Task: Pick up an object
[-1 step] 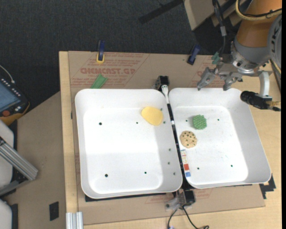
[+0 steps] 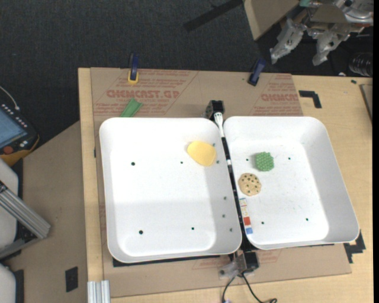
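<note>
A yellow rounded object (image 2: 202, 153) lies in the left bin (image 2: 118, 177), near its upper right corner. In the right bin (image 2: 323, 195) a green knobbly object (image 2: 263, 161) sits above a round tan cookie with dark chips (image 2: 250, 184), both close to that bin's left wall. My gripper (image 2: 302, 47) hangs high at the top right, beyond the far edge of the bench and well away from every object. Its two fingers (image 2: 282, 45) are spread apart with nothing between them.
A cardboard sheet (image 2: 95, 118) under the bins is held by a yellow-and-blue clamp (image 2: 134, 69) and a blue clamp (image 2: 257, 71) at the far edge. A green scrap (image 2: 130, 108) lies on the cardboard behind the left bin. A cardboard box (image 2: 269, 15) stands by the gripper.
</note>
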{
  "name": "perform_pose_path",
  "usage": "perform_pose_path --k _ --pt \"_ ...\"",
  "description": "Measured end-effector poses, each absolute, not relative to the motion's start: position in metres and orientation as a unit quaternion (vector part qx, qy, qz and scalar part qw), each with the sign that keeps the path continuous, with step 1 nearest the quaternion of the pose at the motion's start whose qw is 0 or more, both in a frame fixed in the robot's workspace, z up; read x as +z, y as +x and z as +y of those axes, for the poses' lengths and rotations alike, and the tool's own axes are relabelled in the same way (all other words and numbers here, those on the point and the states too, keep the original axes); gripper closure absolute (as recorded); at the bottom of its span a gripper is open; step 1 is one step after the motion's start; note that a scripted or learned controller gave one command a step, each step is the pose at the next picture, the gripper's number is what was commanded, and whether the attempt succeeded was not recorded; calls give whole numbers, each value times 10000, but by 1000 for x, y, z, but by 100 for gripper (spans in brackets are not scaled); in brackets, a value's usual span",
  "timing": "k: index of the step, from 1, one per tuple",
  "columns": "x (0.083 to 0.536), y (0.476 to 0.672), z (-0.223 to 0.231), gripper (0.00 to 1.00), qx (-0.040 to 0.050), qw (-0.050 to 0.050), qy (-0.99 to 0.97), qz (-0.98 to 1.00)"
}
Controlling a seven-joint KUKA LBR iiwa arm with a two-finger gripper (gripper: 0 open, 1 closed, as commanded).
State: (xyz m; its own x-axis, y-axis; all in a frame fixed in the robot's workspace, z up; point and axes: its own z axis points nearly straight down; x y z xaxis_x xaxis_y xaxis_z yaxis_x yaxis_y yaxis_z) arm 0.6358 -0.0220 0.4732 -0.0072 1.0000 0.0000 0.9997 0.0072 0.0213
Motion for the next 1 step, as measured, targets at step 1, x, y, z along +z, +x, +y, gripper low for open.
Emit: perform_pose_path --k 1 --pt "541 597 -59 0 35 52 7084 7058"
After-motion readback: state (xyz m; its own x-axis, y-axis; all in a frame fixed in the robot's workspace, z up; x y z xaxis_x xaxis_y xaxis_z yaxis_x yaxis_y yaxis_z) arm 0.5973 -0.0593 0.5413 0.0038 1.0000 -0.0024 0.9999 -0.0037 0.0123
